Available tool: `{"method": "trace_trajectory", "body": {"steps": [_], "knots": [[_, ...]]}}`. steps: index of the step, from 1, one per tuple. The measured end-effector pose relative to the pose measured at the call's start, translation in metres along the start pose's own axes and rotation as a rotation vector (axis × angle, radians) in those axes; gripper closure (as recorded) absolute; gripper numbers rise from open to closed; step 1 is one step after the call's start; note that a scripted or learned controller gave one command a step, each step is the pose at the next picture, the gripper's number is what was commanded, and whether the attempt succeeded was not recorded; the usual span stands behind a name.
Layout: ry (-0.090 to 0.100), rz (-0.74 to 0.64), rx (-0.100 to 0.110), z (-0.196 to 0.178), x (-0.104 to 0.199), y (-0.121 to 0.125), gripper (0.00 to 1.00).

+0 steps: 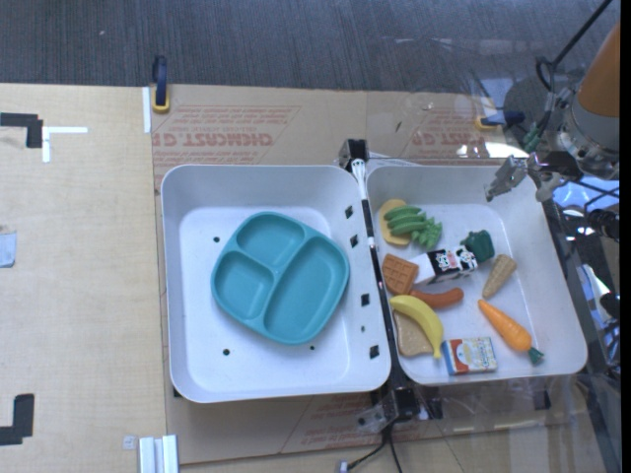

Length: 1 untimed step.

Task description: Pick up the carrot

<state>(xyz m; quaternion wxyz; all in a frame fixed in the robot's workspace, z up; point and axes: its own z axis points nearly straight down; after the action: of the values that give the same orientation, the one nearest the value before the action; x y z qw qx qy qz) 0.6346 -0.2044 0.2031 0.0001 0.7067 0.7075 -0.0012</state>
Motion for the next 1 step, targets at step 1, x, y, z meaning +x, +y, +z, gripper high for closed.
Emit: {"method": "trace_trajectory", "body": {"steps": [1], "knots": [[0.001,-0.200,-0.001,0.0912,-0.0097,-0.0592,0.00]]}}
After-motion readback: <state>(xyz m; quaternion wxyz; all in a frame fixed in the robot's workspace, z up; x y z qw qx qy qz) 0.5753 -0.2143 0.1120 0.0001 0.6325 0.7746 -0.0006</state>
